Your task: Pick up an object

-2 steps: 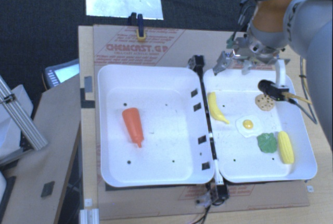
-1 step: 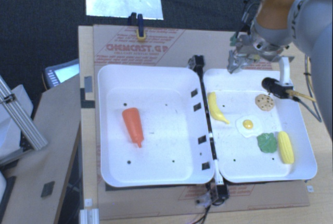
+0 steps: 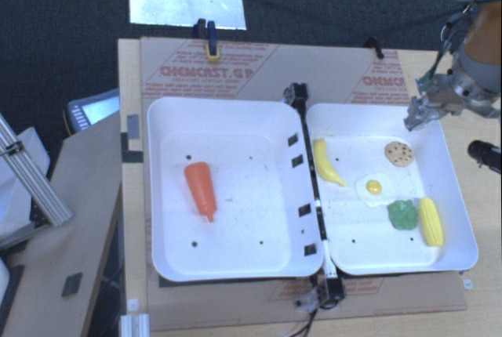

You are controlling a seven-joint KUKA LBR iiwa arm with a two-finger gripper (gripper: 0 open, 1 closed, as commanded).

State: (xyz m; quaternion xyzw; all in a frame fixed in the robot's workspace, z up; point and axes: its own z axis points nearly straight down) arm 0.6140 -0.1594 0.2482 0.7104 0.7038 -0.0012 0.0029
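The claw [image 3: 416, 117] hangs over the far right corner of the right bin [image 3: 459, 194], just beyond the cookie [image 3: 398, 154], which I take as the landmark here. Nothing shows between its tips, so it carries nothing; how wide it stands I cannot tell, because the tips are small and blurred against the bin wall. Any of the toy foods would serve as the object to pick up. The cookie lies flat near the far side of the right bin, the closest item to the claw. The fried egg [image 3: 374, 188] sits just in front of the cookie, slightly left. The banana [image 3: 325, 163] lies well to the cookie's left, along the divider between the bins. The green leafy piece [image 3: 403, 215] and the corn cob [image 3: 430, 221] lie in front of the cookie, touching each other, near the right wall. The carrot [image 3: 201, 188] lies alone far to the cookie's left, in the left bin [image 3: 165, 171]. The loose spacing probably lets each item be taken without disturbing another, apart from the corn and the green piece. The arm seems poised high at the bin's edge, perhaps about to descend; the cookie looks like the likeliest target, though its flat shape may be hard to pinch. Both bins rest on a board clamped to the desk [image 3: 129, 194].
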